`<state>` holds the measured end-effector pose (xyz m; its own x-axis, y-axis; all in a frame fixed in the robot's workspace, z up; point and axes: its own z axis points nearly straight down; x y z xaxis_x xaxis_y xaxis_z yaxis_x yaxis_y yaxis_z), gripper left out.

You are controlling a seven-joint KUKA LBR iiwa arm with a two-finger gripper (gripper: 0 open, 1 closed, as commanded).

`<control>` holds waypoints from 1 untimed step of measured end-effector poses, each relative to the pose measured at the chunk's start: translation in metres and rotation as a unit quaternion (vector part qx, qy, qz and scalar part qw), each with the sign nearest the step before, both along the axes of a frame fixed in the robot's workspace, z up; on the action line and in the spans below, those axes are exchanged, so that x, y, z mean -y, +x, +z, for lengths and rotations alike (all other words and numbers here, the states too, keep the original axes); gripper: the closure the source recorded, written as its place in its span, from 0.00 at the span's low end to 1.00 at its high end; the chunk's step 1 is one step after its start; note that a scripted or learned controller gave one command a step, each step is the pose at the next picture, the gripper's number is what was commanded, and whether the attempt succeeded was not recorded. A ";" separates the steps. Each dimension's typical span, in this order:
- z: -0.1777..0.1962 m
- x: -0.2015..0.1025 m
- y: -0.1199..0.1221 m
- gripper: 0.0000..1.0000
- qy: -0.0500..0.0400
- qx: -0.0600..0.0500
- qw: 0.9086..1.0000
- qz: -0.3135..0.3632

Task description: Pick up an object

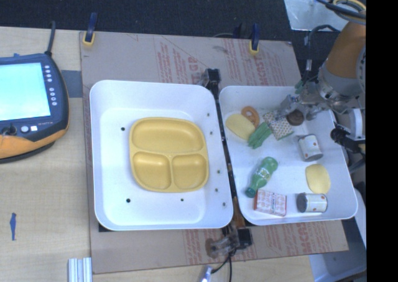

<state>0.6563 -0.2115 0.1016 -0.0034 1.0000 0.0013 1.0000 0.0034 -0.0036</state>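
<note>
Nothing is being held yet. The gripper is being poised over the checkered packet, by the right bin's far rim; finger state cannot be told.

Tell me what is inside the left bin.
The left bin holds one yellow divided tray, lying flat with three compartments, nothing visible in them. Whatever is under the tray is covered and cannot be seen.
</note>
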 end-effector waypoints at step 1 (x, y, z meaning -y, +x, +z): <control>-0.005 0.000 0.002 0.00 0.000 0.002 1.000 0.001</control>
<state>0.6582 -0.2115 0.0965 -0.0048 1.0000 0.0016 1.0000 0.0048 -0.0005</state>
